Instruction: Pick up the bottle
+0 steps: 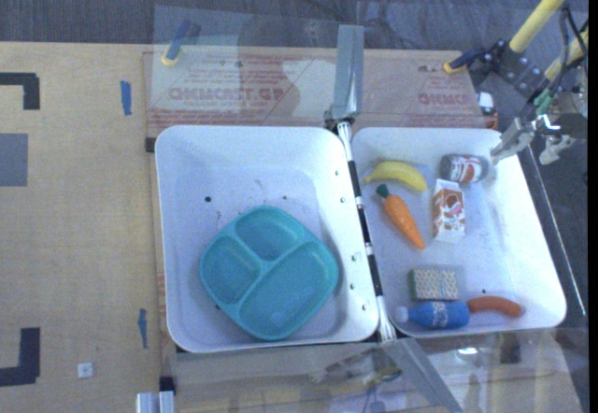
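Two white bins are sitting below, and the small blue plastic bottle (435,314) is lying at the right bin's (533,243) near edge, so the empty, part-open metal gripper (525,135) is needing a long, square descent.

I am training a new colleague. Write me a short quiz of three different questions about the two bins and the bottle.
1. True or false: the blue bottle lies in the right bin.
2. What lies in the left bin? A) banana B) teal divided plate C) carton
3. Fill in: directly above the bottle in the picture lies a ____.

Key
1. True.
2. B, the plate.
3. Sponge.
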### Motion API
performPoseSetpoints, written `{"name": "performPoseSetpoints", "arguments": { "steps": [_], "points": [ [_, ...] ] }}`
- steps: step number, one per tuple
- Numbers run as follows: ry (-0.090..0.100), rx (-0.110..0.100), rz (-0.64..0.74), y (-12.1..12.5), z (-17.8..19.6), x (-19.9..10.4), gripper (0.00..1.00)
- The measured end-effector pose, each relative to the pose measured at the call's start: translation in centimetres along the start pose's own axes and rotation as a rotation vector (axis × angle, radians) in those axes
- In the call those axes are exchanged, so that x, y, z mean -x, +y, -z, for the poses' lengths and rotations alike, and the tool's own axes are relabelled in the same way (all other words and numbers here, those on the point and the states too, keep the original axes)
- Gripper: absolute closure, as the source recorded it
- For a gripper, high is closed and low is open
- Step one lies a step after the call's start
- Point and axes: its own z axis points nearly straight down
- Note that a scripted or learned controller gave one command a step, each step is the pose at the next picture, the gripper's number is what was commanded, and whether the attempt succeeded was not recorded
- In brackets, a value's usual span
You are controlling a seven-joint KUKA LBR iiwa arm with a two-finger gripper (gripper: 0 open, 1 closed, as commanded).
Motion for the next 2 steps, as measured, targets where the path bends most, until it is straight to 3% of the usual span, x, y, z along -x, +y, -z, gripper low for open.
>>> {"name": "performPoseSetpoints", "arguments": {
  "steps": [1,2],
  "points": [
    [0.002,-0.003,-0.101,-8.3,-10.9,-3.9,0.0],
    [0.002,-0.005,-0.133,-11.3,-13.3,-9.8,0.0]
  ]
}}
